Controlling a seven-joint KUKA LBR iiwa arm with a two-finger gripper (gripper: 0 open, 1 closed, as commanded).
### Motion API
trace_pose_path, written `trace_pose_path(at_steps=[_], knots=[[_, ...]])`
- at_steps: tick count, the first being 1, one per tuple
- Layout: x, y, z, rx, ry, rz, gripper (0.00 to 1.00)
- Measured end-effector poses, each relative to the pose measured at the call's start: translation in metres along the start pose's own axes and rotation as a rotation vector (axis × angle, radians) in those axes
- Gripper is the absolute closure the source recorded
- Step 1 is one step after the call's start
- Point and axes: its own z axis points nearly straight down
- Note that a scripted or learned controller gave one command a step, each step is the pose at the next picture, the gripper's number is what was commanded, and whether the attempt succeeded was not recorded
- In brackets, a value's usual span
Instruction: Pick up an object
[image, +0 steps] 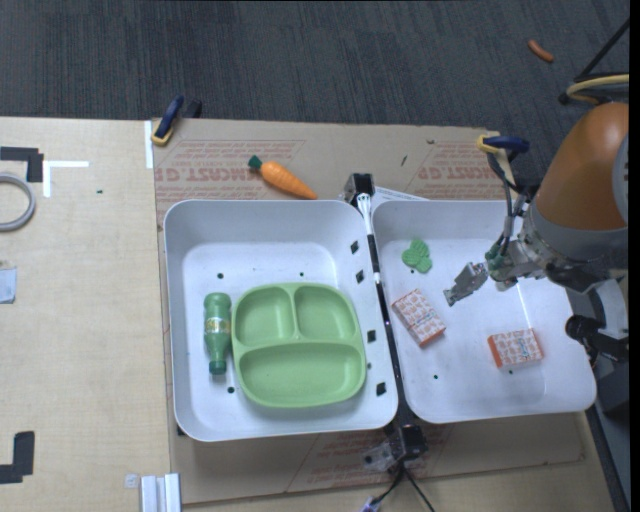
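Nearest the camera, the left bin (185, 380) holds a green divided plate (298, 345) with a green bottle (217, 331) lying just beside its left edge. The right bin (560, 395) holds an orange-and-white packet (516, 348), a patterned carton (418, 316) near the dividing wall and a small green toy (417, 256) farther back — printing on both packs is too small to read. The tool (466, 284) hangs above this bin, fingers spread, pinching nothing. Beyond the bins, a toy carrot (283, 177) lies on cardboard (440, 160) bearing red mirrored lettering.
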Motion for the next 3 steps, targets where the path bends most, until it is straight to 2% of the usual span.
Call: trace_pose_path(at_steps=[1,2,3], knots=[[0.081,0.005,-0.011,-0.002,0.000,-0.116,0.00],[0.089,-0.013,-0.002,-0.001,0.000,-0.237,0.00],[0.118,0.022,-0.003,-0.002,-0.001,-0.486,0.00]])
